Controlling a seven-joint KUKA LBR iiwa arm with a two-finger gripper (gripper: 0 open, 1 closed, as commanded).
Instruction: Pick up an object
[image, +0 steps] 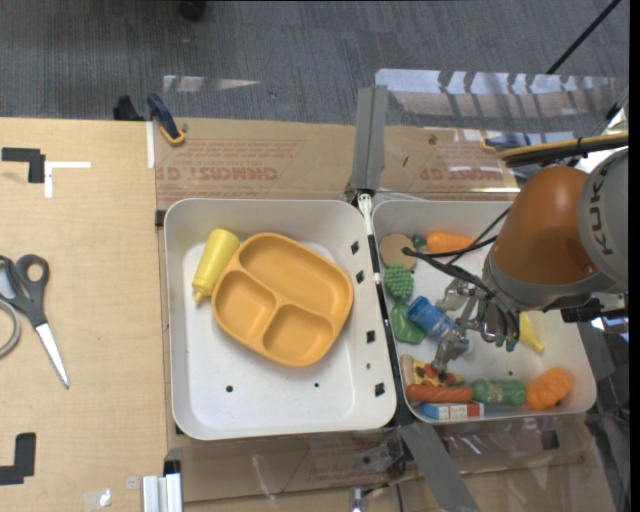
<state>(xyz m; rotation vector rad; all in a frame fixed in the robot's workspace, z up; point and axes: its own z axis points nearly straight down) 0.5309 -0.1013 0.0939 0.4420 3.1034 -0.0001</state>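
Scissors (35, 310) lie on bench far L, at 9 o'clock from L bin (185, 330), well apart from it.

L bin: yellow bottle (213, 262), long axis approx 1–7 o'clock, narrow end toward 7. Touching it at 4 o'clock is an orange divided tray (283, 297), 3 compartments, lying flat, tilted relative to bin walls.

R bin (585, 350): tan piece (394, 247) in the 11 o'clock corner; orange carrot-like toy (447, 241) beside it at 3 o'clock, long axis approx 3–9. Below, knobbly green toy (399, 283), then another green piece (406, 324) by the L wall. Blue cylinder (430, 317) rests against that green piece, long axis approx 10–4 o'clock, upper end toward 10.

Gripper (452, 345) hangs low over R bin, arm w/ orange band coming in from 2 o'clock. Blue cylinder sits just beside gripper at 10 o'clock; not btwn the fingers as far as visible. Jaw state: cannot tell, cables and metal parts clutter the tip.

Along the 6 o'clock wall: multicolour toy (428, 374), red cylinder (447, 394) lying 3–9, green pickle-like toy (500, 391) also 3–9, orange lumpy toy (549, 388) at the 4 o'clock corner. Yellow piece (529, 333) at 3 o'clock of gripper, partly under the wrist.
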